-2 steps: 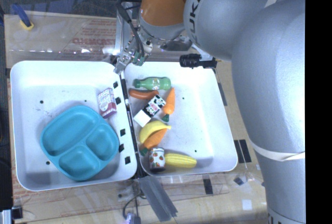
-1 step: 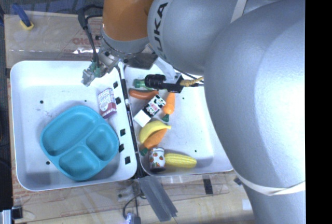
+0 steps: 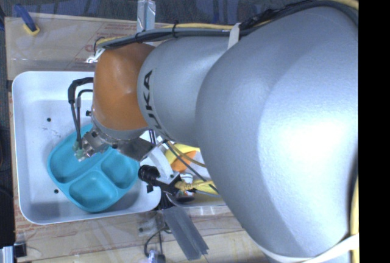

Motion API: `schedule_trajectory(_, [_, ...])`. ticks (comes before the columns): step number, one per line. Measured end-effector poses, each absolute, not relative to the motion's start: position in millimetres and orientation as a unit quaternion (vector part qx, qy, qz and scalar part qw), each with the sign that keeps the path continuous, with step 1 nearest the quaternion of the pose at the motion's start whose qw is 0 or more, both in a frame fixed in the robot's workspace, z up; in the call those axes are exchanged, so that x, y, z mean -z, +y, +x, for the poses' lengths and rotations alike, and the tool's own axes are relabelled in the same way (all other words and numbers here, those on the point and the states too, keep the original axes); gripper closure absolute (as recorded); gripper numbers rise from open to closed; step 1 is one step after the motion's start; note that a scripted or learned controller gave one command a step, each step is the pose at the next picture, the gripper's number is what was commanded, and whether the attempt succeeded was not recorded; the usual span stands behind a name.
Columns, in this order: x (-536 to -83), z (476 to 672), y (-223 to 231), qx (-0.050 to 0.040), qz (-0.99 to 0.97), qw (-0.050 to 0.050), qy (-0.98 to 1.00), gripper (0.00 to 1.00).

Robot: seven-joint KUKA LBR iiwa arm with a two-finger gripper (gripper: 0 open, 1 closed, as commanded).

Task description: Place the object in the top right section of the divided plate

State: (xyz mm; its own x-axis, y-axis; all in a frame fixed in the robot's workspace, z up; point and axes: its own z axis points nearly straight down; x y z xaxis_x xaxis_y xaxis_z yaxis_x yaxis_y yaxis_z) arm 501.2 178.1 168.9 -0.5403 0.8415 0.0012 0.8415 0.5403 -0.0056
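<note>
- Camera view: the grey arm (image 3: 256,134) fills most of the frame, its orange band (image 3: 119,94) hanging over the left white bin (image 3: 27,134).
- A blue divided plate (image 3: 91,179) lies in the lower part of that bin, with three sections visible; two lie open toward the bottom, and the third sits under the wrist.
- The gripper (image 3: 81,151) is low over the plate's upper section, at or just above its surface.
- I cannot tell whether the tool is apart or together, since the wrist hides its tip, and nothing can be made out in its grasp.
- The object to be placed cannot be picked out; it may sit beneath the wrist on the plate, but that is only a guess.
- Yellow and orange items (image 3: 183,161) show beside the arm near the bin's right edge, partly covered; whether one is the task's thing is unclear.
- Judged by their look, these seem small, light, hard plastic pieces, smooth and likely slippery, so a grip across the narrowest middle part would suit.
- The plate itself looks light and could slide if nudged.
</note>
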Motion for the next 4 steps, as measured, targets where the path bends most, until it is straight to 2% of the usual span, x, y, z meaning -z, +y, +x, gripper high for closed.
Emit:
schedule_trajectory(1, [-194.5, 488.8, 160.6, -0.0008, -0.495, 0.0, -0.869, 1.0])
schedule_trajectory(2, [-197.5, 488.7, 96.8, -0.002, -0.555, 0.002, -0.832, 1.0])
schedule_trajectory(3, [-212.5, 476.6, -10.4, -0.0012, -0.639, 0.001, -0.769, 1.0])
schedule_trajectory(4, [-234.8, 476.2, 69.7, -0.0007, -0.578, 0.001, -0.816, 1.0])
